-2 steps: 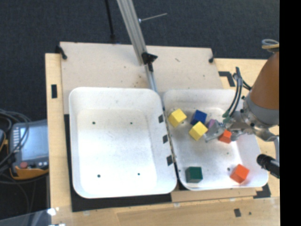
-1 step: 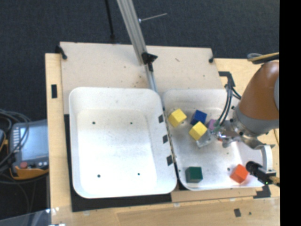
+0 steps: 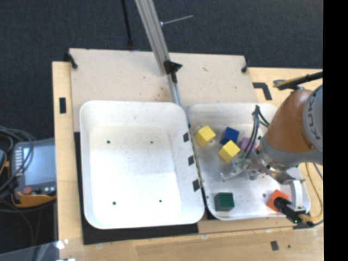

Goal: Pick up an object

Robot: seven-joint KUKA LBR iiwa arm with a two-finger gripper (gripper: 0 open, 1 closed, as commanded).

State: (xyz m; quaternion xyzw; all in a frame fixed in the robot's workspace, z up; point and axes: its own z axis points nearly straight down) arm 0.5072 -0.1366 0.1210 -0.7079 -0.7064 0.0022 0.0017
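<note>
right bin (image 3: 217, 113): yellow cube (image 3: 229, 150) just above-left of pincer (image 3: 235, 173).

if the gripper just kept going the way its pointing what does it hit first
Probably the bare floor of the right bin. The gripper points down and leftward, just below the nearer yellow block; the green block lies further along, though depth is unclear.

You're getting one fixed camera, sitting high above the bench (image 3: 152, 80) and looking down at a slant. It's framing both white bins: left bin (image 3: 136, 113) near centre, right bin (image 3: 217, 113) beside it. It's standing far enough back that dark floor beyond the bench is showing along the top.
</note>
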